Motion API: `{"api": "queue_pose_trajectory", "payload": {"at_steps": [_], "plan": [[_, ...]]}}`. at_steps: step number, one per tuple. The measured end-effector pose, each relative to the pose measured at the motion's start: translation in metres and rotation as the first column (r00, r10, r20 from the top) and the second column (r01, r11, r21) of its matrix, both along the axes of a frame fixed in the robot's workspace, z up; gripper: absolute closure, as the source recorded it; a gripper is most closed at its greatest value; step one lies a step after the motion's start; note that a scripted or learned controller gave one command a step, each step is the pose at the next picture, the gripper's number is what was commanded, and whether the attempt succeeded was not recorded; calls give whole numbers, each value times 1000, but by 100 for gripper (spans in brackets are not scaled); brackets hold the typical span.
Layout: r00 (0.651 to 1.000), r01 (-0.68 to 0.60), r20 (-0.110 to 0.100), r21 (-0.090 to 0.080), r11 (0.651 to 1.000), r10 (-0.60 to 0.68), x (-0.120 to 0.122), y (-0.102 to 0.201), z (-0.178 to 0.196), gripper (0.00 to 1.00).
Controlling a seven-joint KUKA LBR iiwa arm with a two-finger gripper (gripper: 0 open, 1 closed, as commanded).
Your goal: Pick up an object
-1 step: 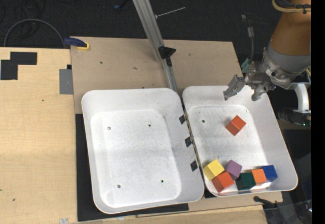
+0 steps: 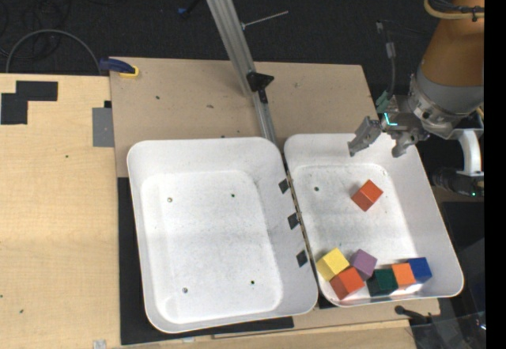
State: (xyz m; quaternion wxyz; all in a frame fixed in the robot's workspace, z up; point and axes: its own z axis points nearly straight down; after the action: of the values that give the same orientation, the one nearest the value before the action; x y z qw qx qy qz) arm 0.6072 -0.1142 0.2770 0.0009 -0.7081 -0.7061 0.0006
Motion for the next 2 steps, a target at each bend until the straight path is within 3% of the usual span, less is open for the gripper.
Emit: {"api": "queue_pose_trajectory", "payload": {"at_steps": [2], "plan": [[1000,1,0,0,1000,-1,0,0,0,0]]}}
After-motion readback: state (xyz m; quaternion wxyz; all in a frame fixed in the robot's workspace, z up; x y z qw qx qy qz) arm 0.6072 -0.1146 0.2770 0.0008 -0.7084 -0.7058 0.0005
